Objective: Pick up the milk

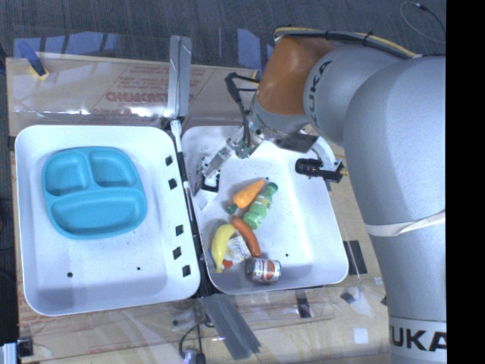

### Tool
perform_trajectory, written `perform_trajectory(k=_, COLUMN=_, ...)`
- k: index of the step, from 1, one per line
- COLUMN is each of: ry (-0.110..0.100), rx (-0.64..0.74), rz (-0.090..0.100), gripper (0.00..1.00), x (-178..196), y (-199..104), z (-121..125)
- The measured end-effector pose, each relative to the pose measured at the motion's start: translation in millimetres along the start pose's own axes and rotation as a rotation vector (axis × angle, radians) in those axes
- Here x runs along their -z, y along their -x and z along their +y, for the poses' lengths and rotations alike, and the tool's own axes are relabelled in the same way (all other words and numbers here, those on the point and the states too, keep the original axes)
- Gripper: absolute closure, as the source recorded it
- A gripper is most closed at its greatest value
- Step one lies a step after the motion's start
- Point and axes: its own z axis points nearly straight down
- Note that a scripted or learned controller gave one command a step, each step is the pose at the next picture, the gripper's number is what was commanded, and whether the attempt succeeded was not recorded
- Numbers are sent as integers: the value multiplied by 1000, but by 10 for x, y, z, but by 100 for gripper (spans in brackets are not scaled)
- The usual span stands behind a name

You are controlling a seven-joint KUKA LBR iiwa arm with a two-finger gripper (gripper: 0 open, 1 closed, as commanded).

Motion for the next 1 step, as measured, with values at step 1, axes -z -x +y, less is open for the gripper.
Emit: perform_trajectory(k=1, ry=13, rx=219, rz=-12, gripper=0, x=-83, y=-215, z=-398)
